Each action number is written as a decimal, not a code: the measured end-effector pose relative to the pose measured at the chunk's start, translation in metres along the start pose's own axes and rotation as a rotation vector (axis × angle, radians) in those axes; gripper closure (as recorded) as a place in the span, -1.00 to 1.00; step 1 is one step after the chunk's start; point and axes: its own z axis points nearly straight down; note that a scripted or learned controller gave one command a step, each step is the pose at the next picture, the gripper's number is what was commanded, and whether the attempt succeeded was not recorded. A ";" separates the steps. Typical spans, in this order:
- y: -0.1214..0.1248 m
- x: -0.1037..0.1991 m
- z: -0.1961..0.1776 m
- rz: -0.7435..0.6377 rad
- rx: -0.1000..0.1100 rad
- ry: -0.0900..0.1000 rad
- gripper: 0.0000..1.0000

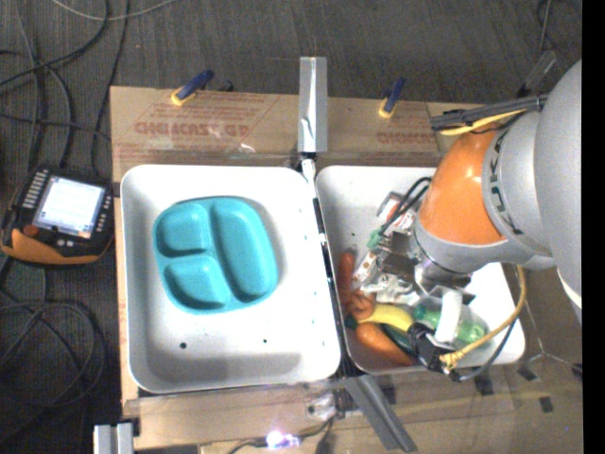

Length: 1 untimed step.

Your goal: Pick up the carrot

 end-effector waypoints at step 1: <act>-0.006 0.019 0.000 -0.024 -0.001 0.000 1.00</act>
